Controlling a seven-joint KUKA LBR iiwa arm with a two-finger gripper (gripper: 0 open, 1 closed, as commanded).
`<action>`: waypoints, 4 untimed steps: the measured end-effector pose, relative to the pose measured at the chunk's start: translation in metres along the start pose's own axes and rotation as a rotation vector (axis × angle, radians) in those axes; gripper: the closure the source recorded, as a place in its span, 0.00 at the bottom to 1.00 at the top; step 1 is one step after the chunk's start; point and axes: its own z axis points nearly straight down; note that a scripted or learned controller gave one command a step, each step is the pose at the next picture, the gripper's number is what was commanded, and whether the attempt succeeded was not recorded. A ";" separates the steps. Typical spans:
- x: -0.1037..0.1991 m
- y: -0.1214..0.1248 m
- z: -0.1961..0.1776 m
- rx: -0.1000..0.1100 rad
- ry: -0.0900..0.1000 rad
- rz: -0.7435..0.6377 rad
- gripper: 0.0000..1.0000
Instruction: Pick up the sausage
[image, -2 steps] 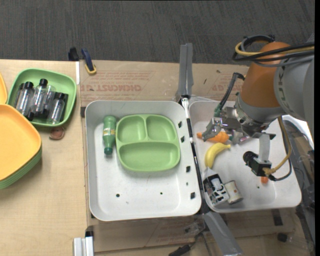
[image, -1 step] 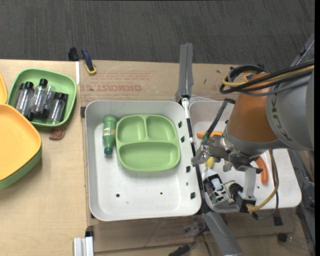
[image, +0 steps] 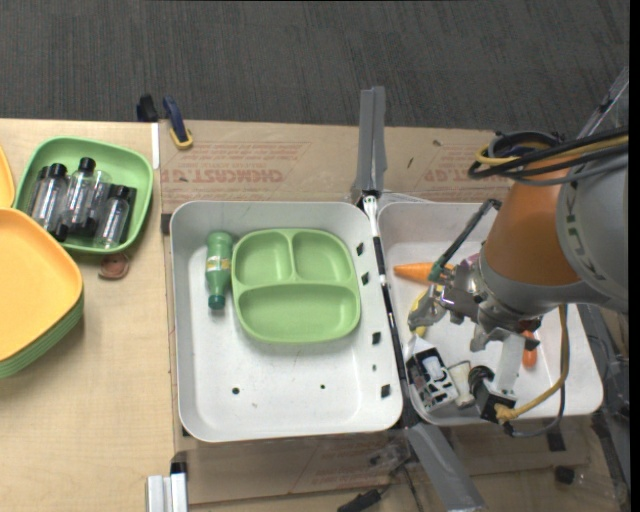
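The counter (image: 90, 420) carries two shallow white bins side by side. In the left bin (image: 290, 405) a green divided plate (image: 296, 284) lies flat, and a green bottle (image: 218, 268) lies just beside its left edge, along the bin's left wall.

The grey arm (image: 545, 240) with its orange band reaches in from the right and hangs over the right bin (image: 420, 225), covering a large part of it. The gripper (image: 438, 376) is low in the near left corner of this bin, close to the wall between the two bins. Whether it is open or closed I cannot tell, and I see nothing clearly held in it.

An orange carrot (image: 412, 270) lies in the right bin, to the left of the arm. A small reddish piece (image: 530, 350) shows under the arm in the same bin, to the right of the gripper and apart from it; it may be the sausage, but it is too hidden to be sure.

On the counter at the far left stand a green tray (image: 132, 170) with small dark bottles (image: 80, 200) and a stack of yellow plates (image: 35, 290).
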 end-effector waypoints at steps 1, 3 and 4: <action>-0.001 0.001 -0.008 0.001 -0.002 0.001 1.00; -0.134 0.054 -0.044 -0.002 -0.001 -0.396 1.00; -0.131 0.055 0.100 0.001 0.001 -0.281 1.00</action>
